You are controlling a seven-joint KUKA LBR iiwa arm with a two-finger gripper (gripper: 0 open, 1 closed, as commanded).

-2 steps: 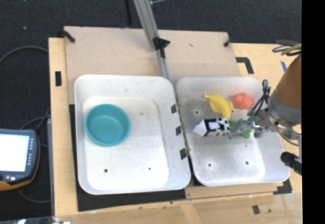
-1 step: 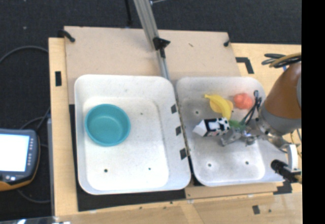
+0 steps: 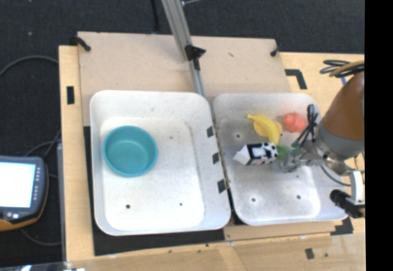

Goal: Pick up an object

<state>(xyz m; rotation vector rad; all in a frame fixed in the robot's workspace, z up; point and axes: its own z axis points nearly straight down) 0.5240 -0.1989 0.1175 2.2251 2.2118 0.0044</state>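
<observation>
In the right bin (image 3: 276, 202) lie a yellow banana-shaped toy (image 3: 265, 125), a salmon-pink object (image 3: 293, 121), a black-and-white cow-patterned toy (image 3: 256, 153) and a small green piece (image 3: 283, 150). The gripper (image 3: 293, 159) reaches in from the right and sits low in this bin, just right of the cow toy and the green piece. Its tips are too small and dark to make out. A teal bowl (image 3: 129, 150) rests in the left bin (image 3: 153, 202).
A metal pole (image 3: 178, 18) slants from the top of the view down to the gap between the bins. A tablet device (image 3: 18, 190) lies at the left edge, off the bench. Cables and a connector (image 3: 347, 199) hang by the arm's wrist.
</observation>
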